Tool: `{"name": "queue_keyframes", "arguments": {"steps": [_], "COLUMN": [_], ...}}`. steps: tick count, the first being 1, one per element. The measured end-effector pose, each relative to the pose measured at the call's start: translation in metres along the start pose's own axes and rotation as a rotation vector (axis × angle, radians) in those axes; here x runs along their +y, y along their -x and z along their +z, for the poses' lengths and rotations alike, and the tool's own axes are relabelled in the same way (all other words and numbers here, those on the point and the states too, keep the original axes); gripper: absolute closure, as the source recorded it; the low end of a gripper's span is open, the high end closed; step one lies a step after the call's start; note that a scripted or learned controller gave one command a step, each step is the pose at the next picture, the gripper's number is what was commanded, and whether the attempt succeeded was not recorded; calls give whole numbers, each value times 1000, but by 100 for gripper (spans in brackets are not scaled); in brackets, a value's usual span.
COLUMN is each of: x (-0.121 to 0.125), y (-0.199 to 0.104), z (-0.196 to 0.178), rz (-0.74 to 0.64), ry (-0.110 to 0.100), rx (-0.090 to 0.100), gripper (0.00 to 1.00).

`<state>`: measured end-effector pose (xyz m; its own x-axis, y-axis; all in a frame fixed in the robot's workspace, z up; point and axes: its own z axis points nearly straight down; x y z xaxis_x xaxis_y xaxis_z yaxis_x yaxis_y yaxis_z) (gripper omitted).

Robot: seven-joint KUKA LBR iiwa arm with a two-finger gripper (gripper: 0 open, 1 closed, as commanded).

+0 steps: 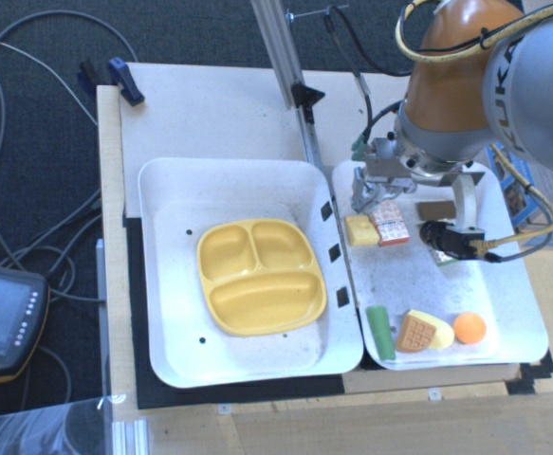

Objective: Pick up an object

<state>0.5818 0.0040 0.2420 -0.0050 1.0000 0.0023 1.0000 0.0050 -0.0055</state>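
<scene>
Two fingers of the hand [372,197] straddle the red-and-white packet [389,224].

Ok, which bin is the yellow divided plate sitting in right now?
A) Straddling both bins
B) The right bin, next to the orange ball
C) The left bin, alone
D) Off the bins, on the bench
C: the yellow divided plate lies flat in the left bin, while the orange ball and green stick are over in the right bin.
</scene>
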Motion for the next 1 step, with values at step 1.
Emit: {"name": "queue_keyframes", "arguments": {"steps": [1], "x": [-34], "y": [-47], "z": [-2], "rz": [-1], "ry": [1], "rx": [0], "gripper": [100]}}
